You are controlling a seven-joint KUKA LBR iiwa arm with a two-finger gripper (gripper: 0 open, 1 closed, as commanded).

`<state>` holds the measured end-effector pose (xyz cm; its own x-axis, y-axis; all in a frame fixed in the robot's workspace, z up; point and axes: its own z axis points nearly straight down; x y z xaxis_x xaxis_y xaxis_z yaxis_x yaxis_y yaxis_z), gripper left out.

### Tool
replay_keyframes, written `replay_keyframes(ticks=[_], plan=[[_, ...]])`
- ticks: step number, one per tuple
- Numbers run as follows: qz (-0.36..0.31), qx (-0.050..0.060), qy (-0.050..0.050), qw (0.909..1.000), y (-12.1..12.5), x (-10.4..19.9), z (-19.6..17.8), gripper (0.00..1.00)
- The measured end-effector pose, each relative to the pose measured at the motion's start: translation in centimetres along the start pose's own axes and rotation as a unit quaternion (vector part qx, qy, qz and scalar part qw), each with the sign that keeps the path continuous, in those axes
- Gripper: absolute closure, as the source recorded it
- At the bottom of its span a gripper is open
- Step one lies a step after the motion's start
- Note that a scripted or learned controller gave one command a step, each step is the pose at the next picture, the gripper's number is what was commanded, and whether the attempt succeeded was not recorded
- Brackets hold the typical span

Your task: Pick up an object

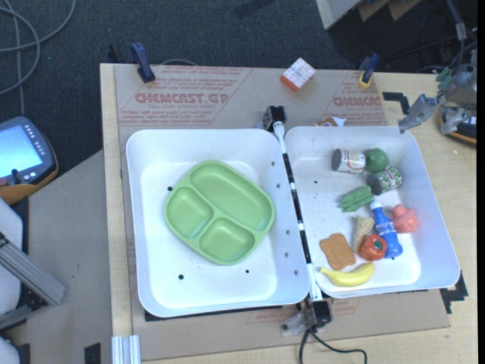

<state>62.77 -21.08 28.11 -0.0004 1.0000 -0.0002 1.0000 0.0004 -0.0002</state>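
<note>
Two bins, and nothing lifted yet: that's the state of play. Over in the left bin [144, 203] sits a lone green tray [220, 211], flat and wide, a poor thing to grab. Across the divider, the right bin [432, 256] carries the toys [367, 218], all bunched in its middle: a can [348, 161] touching a green ball [377, 159] at the far side, a green pepper [356, 199] below them, then toast [337, 250] and a banana [348, 276] at the near edge, with a tomato [372, 246] pressed against a blue bottle [385, 233] and a pink piece [405, 219] just beside. Beyond the bins a small block [298, 73] rests on the board. Far right, the gripper [455, 97] hangs outside the right bin's far corner, well apart from every toy; whether it is spread or closed I cannot tell, and it carries nothing I can see. So the whole job remains: pick, descend, close, lift. The crowding is the worry, I'd say; the banana and can look the most approachable.
</note>
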Motion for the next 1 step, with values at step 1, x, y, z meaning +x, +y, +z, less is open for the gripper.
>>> replay_keyframes(ticks=[1], plan=[[-0.002,0.005,0.002,1.0000,3.75,2.30,13.84,0.00]])
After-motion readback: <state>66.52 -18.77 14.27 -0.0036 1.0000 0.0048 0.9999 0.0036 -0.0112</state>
